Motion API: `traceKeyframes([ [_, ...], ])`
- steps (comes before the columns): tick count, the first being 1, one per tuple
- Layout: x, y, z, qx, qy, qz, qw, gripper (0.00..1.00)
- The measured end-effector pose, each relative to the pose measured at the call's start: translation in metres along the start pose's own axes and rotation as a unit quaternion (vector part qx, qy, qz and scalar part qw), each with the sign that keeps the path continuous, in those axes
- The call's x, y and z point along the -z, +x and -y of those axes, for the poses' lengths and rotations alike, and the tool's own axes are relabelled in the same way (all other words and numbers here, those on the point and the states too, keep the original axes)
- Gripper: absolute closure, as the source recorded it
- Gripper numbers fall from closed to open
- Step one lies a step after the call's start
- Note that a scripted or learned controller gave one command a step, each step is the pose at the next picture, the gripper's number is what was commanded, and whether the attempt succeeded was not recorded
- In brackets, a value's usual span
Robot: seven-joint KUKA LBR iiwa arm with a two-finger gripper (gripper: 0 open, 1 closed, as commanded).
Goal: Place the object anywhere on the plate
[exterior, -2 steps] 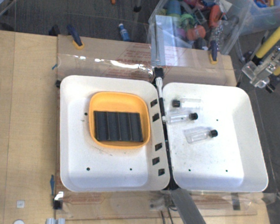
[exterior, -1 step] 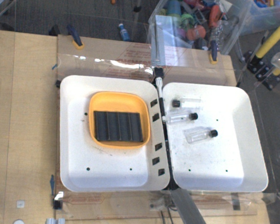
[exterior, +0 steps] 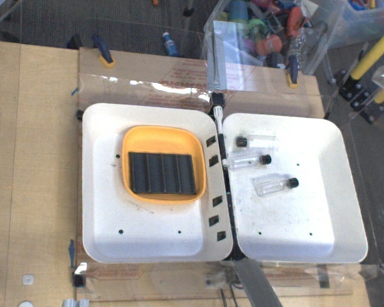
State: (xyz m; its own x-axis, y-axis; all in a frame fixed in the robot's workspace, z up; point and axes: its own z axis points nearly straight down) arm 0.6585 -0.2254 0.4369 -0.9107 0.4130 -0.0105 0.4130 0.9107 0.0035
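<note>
Wood-coloured bench (exterior: 24, 168) fills the near and left side of the view. At the near edge, below the gap between the bins, a flat grey plate-like piece (exterior: 258, 288) lies at a slant with dark cables (exterior: 225, 306) beside it.

Two shallow white bins sit side by side, touching along the middle. The left bin (exterior: 99, 221) holds an orange plate (exterior: 131, 144) with rounded corners, lying flat in the bin's far half. A black ridged block (exterior: 162, 173) lies flat on the plate and covers most of its floor. A row of small black tabs (exterior: 218, 200) runs along the seam between the bins.

The right bin (exterior: 306, 226) holds three clear vials with black caps, all lying on their sides in its far left part, well apart from the plate. The nearest vial (exterior: 273, 185) lies just right of the other two. The middle vial (exterior: 248, 161) lies close to the seam. The far vial (exterior: 254, 142) lies just beyond it.

Whether the pincer is open or closed cannot be told.

Beyond the bins lies clear film (exterior: 165, 80) held by blue clamps (exterior: 102, 49). Farther back stands a clear box (exterior: 269, 36) of mixed colourful items, with a yellow pole (exterior: 382, 42) to its right.
</note>
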Motion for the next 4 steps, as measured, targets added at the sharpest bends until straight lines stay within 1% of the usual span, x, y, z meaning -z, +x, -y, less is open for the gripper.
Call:
traceKeyframes([
  [1,0.0001,0.0025,0.0016,-0.034,0.000,-0.002,0.9994,1.00],
  [2,-0.0002,0.0000,0.0006,-0.033,0.000,0.000,0.9995,1.00],
  [3,-0.0001,-0.0007,0.0002,-0.048,0.000,0.000,0.9988,1.00],
  [4,-0.0003,0.0042,-0.0027,0.111,0.000,-0.002,0.9938,1.00],
])
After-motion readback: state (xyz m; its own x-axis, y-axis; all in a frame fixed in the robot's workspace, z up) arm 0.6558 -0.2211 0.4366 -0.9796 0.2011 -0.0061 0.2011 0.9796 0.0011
